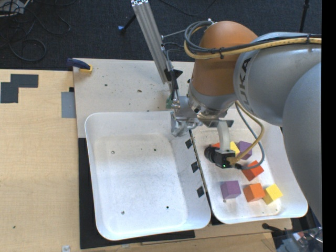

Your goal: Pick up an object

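The grey metal gripper [180, 125] hangs over the far end of the seam between the two bins, just below the arm's rounded orange band [223, 51]. It is small in the view and overlapped by the wrist above, and its outline merges with the bin rims. I cannot tell whether the claw is released or clenched.

The shallow white plastic left bin [105, 140] shows scattered dark specks on its floor. The bulky grey arm [283, 83] cuts off the far and right parts of the shallow white plastic right bin [294, 208].

The things to pick lie in the right bin, well apart from the gripper. Near the front a small purple cube [230, 189] sits beside a small orange cube [254, 192], and a small yellow cube [273, 193] appears to touch the orange one. Behind them lies a small red cube [253, 170]. Farther back is a second purple block [245, 149], partly crossed by a cable. Just beside it a yellow piece [234, 148] is mostly hidden, and its shape cannot be made out.
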